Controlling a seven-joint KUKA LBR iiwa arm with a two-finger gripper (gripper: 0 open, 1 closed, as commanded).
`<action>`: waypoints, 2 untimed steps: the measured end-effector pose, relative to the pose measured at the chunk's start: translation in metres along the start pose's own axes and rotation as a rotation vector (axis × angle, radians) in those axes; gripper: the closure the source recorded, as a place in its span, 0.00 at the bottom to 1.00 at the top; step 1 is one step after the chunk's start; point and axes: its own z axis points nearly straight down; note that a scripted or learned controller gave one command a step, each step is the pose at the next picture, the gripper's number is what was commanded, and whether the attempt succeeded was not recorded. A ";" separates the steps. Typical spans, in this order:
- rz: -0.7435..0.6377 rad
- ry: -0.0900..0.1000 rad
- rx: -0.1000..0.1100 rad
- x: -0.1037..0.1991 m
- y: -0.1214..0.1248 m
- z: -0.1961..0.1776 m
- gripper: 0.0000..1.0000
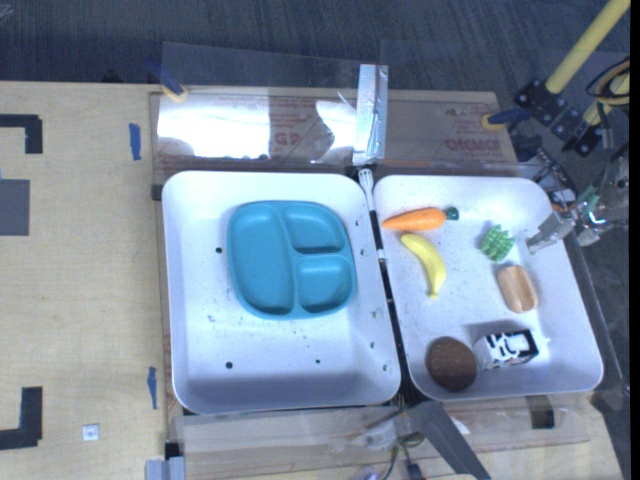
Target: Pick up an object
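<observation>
The gripper (572,221), its grip state impossible to tell, hovers at the right bin's (580,318) upper right rim, near broccoli (496,241), bread roll (517,288), carrot (414,220) and banana (427,261). A blue tray (291,258) occupies the left bin (190,298).

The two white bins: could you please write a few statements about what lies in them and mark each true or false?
1. The blue divided plate lies in the left bin. True.
2. The banana lies in the left bin. False: it lies in the right bin, just below the carrot.
3. The brown ball sits beside the black-and-white box. True.
4. The carrot rests on the blue divided plate. False: it rests on the right bin's floor.
5. The bread roll lies below the green broccoli piece. True.
</observation>
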 end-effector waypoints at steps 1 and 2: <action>-0.013 0.007 0.008 0.067 0.042 0.069 0.00; -0.134 -0.006 -0.019 0.082 0.063 0.126 0.00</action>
